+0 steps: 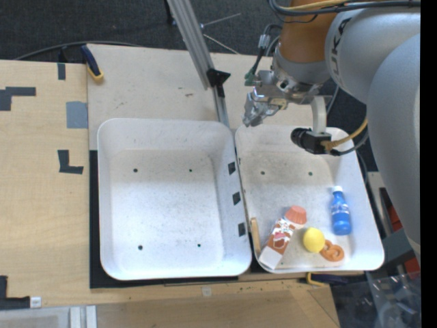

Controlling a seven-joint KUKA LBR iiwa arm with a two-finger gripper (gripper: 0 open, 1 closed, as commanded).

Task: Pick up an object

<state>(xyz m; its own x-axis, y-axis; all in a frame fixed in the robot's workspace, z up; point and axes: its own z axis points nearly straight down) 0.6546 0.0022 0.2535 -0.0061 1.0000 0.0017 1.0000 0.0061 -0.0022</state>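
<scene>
The right bin (273, 169) holds its objects along the near edge: an orange-and-white tube (283, 235), a yellow ball (313, 240), an orange pretzel-like ring (332, 252) and a small blue bottle (340, 212) with a white cap. My gripper (252, 117) hangs over the far left corner of the right bin, well away from those objects. Nothing shows between its fingers.
The left bin (164, 197) lies beside the right one. A slanted metal rail (198, 46) rises from the back edge between the bins, close to the gripper's left. A black cable fitting (311, 140) hangs from the arm over the right bin's far side.
</scene>
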